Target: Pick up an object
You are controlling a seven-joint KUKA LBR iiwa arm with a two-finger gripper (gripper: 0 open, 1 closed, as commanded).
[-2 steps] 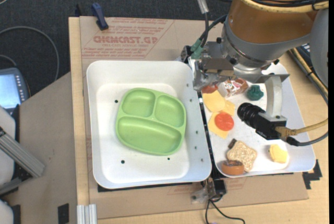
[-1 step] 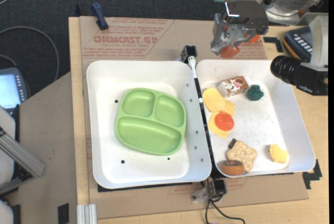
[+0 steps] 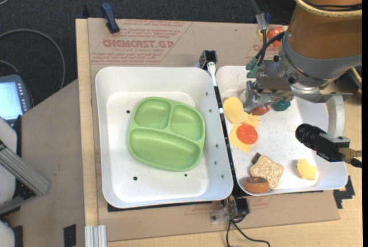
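Arm reaches in from the right. The gripper (image 3: 253, 105) is low over the upper left part of the right bin (image 3: 287, 136), close to the wall shared with the left bin (image 3: 109, 125). Released or clenched: cannot tell, the wrist hides the tips. No object visibly held.

Objects, all in the right bin:
- pale yellow oval piece (image 3: 233, 109), against the left wall, just beside the gripper
- small red piece (image 3: 263, 109) and teal piece (image 3: 282, 105), partly under the wrist, right at the gripper
- red disc (image 3: 248, 134) lying on a yellow slice (image 3: 244, 147), just below the oval piece
- toast slice (image 3: 266, 170) near the front edge, touching a brown piece (image 3: 257, 185) in front of it
- small yellow chunk (image 3: 306, 169), front right, apart from the toast

The left bin holds a green divided plate (image 3: 167, 133), flat, roughly centred. Both bins sit on the table (image 3: 144, 44).
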